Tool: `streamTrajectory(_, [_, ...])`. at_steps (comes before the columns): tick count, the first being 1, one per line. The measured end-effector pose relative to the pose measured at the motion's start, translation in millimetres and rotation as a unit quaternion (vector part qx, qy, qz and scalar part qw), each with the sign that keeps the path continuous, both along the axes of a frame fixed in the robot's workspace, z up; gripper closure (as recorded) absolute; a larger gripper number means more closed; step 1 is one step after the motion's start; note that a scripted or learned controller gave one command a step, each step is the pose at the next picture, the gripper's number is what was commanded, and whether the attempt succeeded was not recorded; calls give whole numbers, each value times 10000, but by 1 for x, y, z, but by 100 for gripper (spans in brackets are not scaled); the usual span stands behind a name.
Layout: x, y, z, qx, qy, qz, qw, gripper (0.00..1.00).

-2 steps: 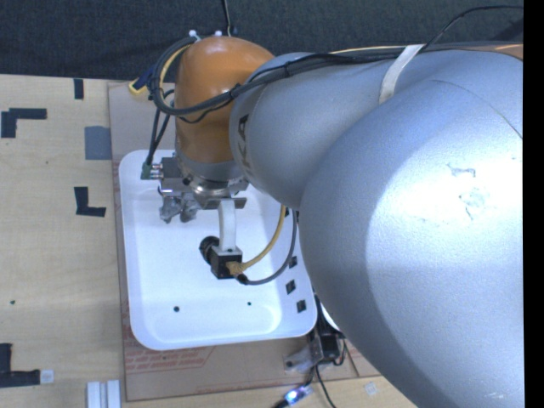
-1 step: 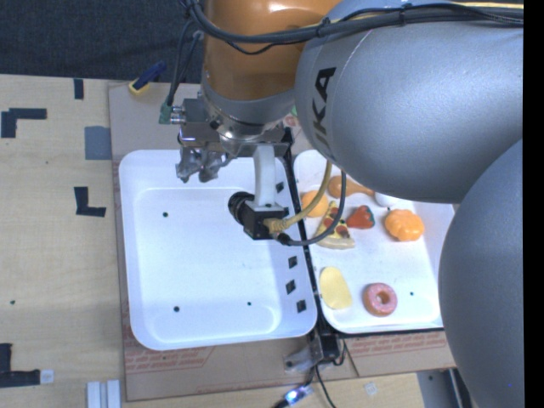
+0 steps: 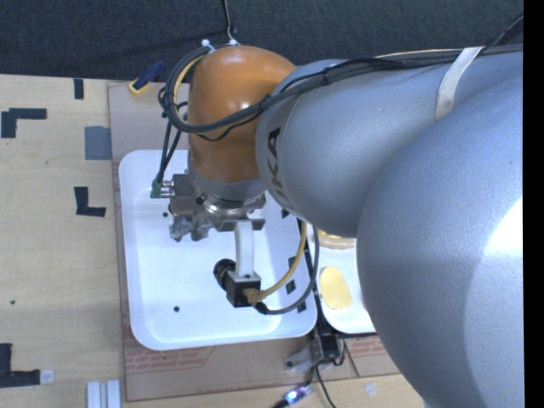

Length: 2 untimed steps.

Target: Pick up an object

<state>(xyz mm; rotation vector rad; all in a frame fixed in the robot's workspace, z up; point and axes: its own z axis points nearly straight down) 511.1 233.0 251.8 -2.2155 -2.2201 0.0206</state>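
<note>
My gripper (image 3: 189, 225) hangs low over the left white bin (image 3: 140, 253), near the bin's middle, beneath the orange wrist band. I see nothing held under it. A small dark speck (image 3: 176, 308) lies on the bin floor toward the front. In the right bin (image 3: 344, 321) a yellow rounded object (image 3: 336, 288) lies by the left wall, and a pale cream object (image 3: 337, 243) lies behind it, partly covered by the arm.
The big grey arm covers most of the right bin and the right half of the view. A blue and yellow item (image 3: 148, 76) sits on the bench behind the left bin. Black marker shapes (image 3: 87, 202) lie on the wooden bench at left.
</note>
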Motion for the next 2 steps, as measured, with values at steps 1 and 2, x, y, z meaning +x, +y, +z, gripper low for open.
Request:
streamTrajectory(1, [-29,-14,57,33,-62,4,10000,100])
streamTrajectory(2, [-29,1,-18,8,-23,3,10000,100])
